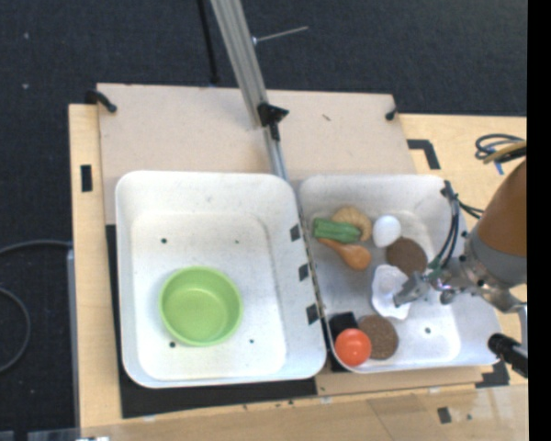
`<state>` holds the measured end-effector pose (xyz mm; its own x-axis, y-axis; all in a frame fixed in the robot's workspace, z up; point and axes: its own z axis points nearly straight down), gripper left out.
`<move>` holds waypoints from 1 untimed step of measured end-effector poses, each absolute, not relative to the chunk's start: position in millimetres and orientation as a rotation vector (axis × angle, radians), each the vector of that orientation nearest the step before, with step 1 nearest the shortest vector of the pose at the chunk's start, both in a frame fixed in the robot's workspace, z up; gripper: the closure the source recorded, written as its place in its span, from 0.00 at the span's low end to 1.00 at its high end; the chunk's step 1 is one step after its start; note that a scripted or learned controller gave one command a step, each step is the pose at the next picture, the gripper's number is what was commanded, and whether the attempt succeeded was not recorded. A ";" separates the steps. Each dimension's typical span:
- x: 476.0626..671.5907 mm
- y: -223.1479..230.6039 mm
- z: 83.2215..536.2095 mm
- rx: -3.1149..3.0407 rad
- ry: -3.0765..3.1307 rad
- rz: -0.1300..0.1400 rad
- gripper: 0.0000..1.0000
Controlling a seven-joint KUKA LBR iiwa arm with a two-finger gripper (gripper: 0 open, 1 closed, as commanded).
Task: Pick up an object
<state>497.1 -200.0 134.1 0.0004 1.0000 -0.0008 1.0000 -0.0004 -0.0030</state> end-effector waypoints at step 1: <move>498.0 -201.7 101.0 -2.226 -2.222 0.000 0.00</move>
<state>498.0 -201.7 101.0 0.0020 1.0000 -0.0029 1.0000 -0.0020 0.0025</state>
